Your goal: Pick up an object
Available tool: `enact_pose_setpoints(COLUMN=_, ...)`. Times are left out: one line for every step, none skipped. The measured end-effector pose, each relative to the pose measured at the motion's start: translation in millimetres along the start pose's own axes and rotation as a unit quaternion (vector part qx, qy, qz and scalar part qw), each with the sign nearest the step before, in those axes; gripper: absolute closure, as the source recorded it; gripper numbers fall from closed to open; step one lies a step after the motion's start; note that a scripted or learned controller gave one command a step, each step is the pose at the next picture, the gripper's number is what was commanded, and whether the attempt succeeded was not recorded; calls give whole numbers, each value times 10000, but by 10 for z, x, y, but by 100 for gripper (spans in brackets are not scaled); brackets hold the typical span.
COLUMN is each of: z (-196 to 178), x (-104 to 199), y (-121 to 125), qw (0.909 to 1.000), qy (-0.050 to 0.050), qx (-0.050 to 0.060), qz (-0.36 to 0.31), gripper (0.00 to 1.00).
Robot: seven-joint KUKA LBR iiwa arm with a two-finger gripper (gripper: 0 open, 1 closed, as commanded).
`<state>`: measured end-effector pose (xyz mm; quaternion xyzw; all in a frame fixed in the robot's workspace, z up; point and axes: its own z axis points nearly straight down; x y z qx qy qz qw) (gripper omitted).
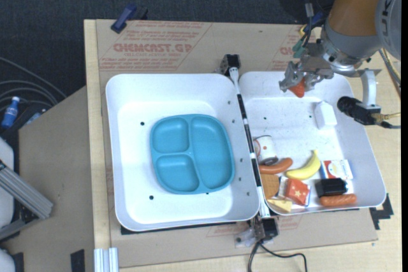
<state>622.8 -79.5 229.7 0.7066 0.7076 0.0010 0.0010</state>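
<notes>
1. End effector (297, 84) over far part of right bin (357, 156), w/ small red-orange object (298, 90) between its fingers.
2. Banana (305, 168), sausages & other toy food at bin's near end.
3. Left bin (127, 137) holds blue divided plate (191, 153).

Readable text: "CHEMCAST GP" in red print on the brown protective sheet (159, 41) covering the bench top, above the left bin (121, 137); smaller red lines around it too small to read. Same red print repeats partly at the sheet's upper right near the right bin (366, 156), cut off by the arm, not legible. Small packets (336, 169) in the right bin carry print, too small to read
</notes>
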Motion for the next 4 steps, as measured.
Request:
enact_pose_setpoints(z=-112, x=704, y=-504, qw=10000, qy=8, qx=28, qz=-1, gripper=100)
enact_pose_setpoints(z=-204, x=1465, y=-1381, qw=10000, qy=4, qx=34, qz=2, gripper=100)
enact_pose_setpoints(z=-206, x=2100, y=-1436, qw=10000, qy=1, qx=19, qz=1, gripper=100)
enact_pose_setpoints(z=-1284, x=1666, y=-968, qw=10000, qy=-1, qx=6, qz=13, gripper=100)
